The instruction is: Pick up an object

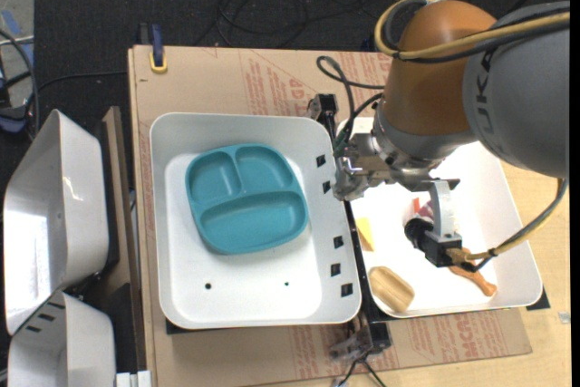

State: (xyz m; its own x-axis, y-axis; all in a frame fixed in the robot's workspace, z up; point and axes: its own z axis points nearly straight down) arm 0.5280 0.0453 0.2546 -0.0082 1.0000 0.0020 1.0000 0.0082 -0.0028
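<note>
While the tool (350, 178) hangs at the left wall of the right bin (503, 195), the wrist covers it, so whether it is apart or together cannot be told. No object is seen held. A yellow piece (364, 233) lies just beside it, a tan wooden object (391, 287) near. Judged so, grasp and lift both remain.

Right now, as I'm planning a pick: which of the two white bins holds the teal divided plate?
The bin on the view's left: the teal plate lies flat in its middle. The right-hand bin sits under the arm instead.
</note>
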